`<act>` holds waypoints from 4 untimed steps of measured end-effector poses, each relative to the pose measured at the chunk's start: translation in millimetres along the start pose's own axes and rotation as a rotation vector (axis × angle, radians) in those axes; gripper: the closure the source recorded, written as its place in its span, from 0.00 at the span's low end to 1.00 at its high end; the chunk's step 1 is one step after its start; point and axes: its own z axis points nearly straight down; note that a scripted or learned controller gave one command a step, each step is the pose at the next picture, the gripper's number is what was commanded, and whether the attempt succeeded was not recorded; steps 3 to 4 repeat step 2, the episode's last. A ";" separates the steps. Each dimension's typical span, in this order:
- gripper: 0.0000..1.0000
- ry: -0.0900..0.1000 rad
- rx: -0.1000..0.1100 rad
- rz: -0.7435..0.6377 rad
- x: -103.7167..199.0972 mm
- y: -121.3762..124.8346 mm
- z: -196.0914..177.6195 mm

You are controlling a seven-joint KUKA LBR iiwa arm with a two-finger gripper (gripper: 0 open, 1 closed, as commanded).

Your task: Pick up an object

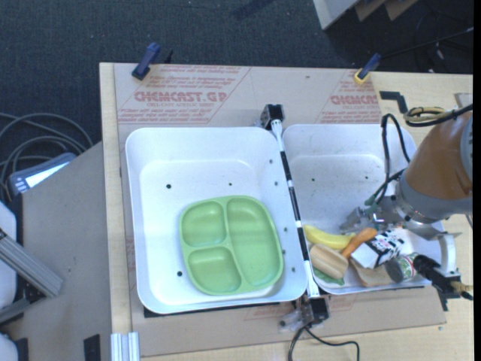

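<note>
Bench (pixel 188 96) of printed board bears bins; dark carpet (pixel 113 13) beyond.

Green divided tray (pixel 230 244) in left bin (pixel 143 156); clamps (pixel 145 61) on bench corners.

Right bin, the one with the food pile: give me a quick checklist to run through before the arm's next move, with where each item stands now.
1. Gripper is over the right bin: ok.
2. Gripper is near the pile, beside the carrot and banana: ok.
3. Finger opening: cannot tell.
4. An object is held: cannot tell.
5. Targets are separated: not ok, the items crowd the bin's near corner.
6. Green tray lies in the left bin, apart from the arm: ok.
</note>
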 end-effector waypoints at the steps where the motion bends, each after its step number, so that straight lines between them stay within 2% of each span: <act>1: 0.00 0.004 -0.001 -0.003 -62.5 -16.6 -0.4; 2: 1.00 0.000 -0.004 -0.001 -63.3 -16.2 -10.2; 4: 1.00 0.000 -0.004 -0.001 -63.3 -16.2 -10.2</act>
